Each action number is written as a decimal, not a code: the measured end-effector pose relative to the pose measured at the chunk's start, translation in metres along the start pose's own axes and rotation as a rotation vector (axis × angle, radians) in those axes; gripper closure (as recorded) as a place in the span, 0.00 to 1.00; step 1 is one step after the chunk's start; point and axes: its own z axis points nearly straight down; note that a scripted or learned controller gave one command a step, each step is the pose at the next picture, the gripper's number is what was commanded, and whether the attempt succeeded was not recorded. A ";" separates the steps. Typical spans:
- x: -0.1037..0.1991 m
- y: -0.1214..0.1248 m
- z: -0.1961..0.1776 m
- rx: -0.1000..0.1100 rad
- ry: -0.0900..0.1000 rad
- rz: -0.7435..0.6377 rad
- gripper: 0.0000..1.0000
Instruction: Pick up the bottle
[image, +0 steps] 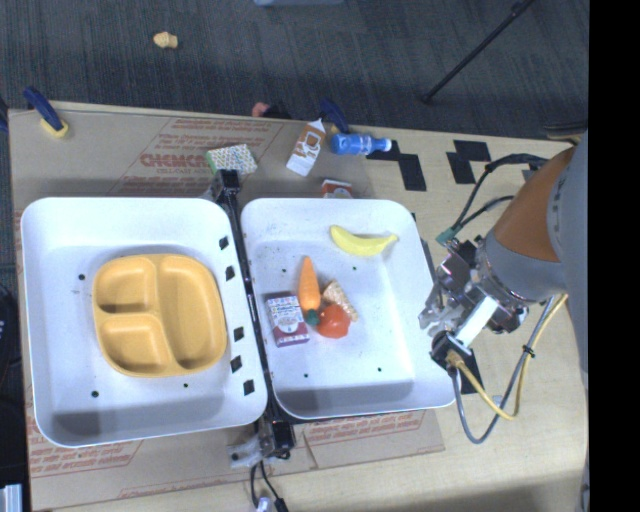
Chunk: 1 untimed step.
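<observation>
Looking down at the bench, the nearest stuff is two shallow white plastic bins (60, 420) sitting side by side on flattened printed cardboard (180, 150). Left bin holds a smooth yellow divided tray (160, 312) with rounded corners. Right bin has a curved banana (362, 240), a tapered orange carrot (309, 284), a red tomato-ish thing (334, 321) and a small flat red-and-white packet (286, 320). The gripper (452, 335) hangs just off that bin's right rim, all cables and metal, and honestly I can't tell how its jaws stand or whether it has anything. Farther back, past the bins in the upper middle, the blue bottle (356, 145) lies on its side, long axis left-right, narrow end pointing right. Dark carpet (300, 50) beyond.
</observation>
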 end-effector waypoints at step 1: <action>-0.004 0.005 -0.004 -0.001 0.000 0.060 1.00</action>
